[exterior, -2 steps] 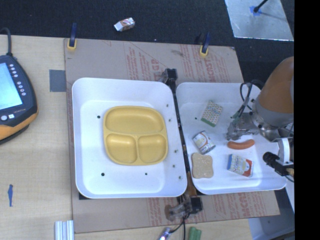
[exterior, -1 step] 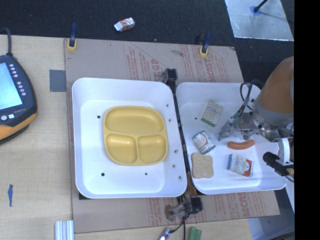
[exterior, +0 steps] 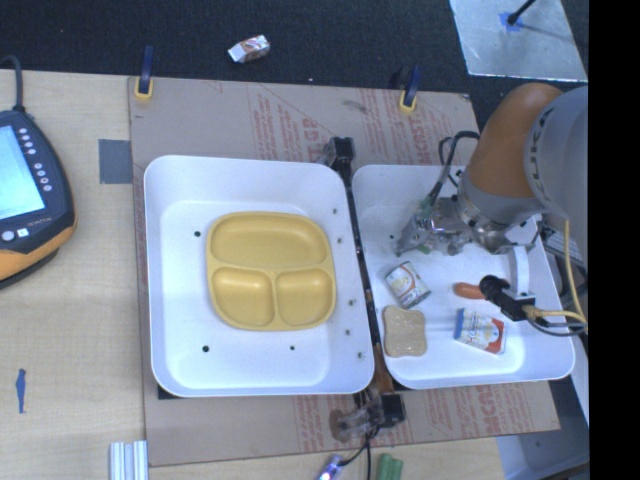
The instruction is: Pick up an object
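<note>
In the right bin (exterior: 440,368), a small tin can (exterior: 406,284) lies on its side near the left wall. In front of it rests a tan slice of bread (exterior: 404,331). An orange carrot-like piece (exterior: 467,290) and a white packet with blue and red print (exterior: 481,330) sit to the right of these. My gripper (exterior: 424,232) hangs low over the bin's back part, just behind the can, with nothing visibly held. The grey arm with its orange band (exterior: 515,138) covers the bin's back right corner.
The left bin (exterior: 170,368) holds a yellow divided plate (exterior: 270,268). A teach pendant (exterior: 25,193) lies on the bench at the far left. A crumpled wrapper (exterior: 249,49) sits on the dark floor beyond the bench.
</note>
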Motion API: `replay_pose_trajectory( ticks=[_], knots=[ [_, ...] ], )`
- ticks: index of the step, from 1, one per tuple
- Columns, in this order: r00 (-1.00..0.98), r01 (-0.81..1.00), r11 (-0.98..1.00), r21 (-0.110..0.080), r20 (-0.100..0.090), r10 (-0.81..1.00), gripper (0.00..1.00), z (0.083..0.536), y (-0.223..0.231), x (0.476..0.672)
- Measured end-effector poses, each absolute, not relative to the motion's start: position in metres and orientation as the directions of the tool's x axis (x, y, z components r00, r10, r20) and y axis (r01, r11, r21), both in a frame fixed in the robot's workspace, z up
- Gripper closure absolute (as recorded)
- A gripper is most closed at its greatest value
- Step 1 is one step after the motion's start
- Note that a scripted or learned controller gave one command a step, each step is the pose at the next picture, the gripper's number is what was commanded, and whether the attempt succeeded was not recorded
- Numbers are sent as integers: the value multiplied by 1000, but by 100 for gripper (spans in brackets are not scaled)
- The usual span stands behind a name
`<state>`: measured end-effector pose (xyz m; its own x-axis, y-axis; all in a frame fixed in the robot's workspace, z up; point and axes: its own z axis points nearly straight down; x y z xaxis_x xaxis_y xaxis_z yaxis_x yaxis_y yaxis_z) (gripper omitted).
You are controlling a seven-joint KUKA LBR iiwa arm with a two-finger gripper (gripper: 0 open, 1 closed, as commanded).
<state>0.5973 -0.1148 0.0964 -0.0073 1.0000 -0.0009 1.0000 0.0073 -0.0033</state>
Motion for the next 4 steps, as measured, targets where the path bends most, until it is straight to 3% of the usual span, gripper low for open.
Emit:
replay_pose_trajectory(
  ticks=[1, 4],
  knots=[
    [-4, 1000, 4, -2, 1, 1000, 0, 92, -122, 649],
    [-4, 1000, 4, -6, 2, 1000, 0, 92, -93, 656]
  ],
)
